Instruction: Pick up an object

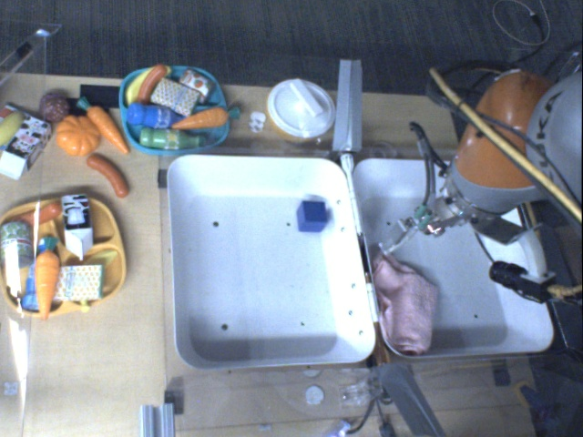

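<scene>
- Gripper hangs in the right bin, just above the pink cloth at lower centre-right.
- Cloth's long axis runs up-down.
- Finger opening: cannot tell.

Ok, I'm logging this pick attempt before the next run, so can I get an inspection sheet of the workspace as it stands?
Surface: wooden bench bearing a left bin and a right bin, side by side.
Job's things: blue cube in the left bin; pink cloth in the right bin, against the wall next to the left bin.
Clutter: blue bowl and yellow plate of toy food, loose toy pumpkin, white lid.
Gripper: gripper above the right bin, just above the cloth; nothing seen held.
Cables: black cables along the arm.
Surroundings: dark floor behind the bench.
</scene>
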`<state>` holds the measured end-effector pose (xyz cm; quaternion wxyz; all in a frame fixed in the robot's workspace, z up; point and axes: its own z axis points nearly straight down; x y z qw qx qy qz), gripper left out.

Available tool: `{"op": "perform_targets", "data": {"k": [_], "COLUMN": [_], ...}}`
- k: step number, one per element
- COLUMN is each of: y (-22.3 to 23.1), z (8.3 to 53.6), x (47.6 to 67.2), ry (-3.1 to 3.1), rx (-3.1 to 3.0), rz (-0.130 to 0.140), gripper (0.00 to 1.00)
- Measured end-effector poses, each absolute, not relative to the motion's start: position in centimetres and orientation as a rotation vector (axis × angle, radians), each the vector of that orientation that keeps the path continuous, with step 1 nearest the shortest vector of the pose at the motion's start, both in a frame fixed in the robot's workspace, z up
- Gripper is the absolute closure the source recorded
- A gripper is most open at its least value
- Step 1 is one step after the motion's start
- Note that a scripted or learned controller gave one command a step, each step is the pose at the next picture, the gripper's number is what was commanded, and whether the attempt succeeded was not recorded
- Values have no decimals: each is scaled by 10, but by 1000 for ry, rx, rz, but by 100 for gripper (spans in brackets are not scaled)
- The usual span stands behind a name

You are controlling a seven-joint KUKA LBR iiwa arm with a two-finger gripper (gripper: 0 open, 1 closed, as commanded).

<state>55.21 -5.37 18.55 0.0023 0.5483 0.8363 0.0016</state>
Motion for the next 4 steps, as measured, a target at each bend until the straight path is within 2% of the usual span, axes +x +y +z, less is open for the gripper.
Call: {"op": "perform_targets", "data": {"k": [1, 2, 3, 4], "y": [-68, -128, -91, -94], "z": [184, 92, 92, 92], "x": [500, 493, 540, 601], "ry": [2508, 2549, 2541, 2238], "rx": [1892, 1804, 1816, 2186], "rz": [1, 16, 16, 16], "gripper": [0, 0, 0, 0]}}
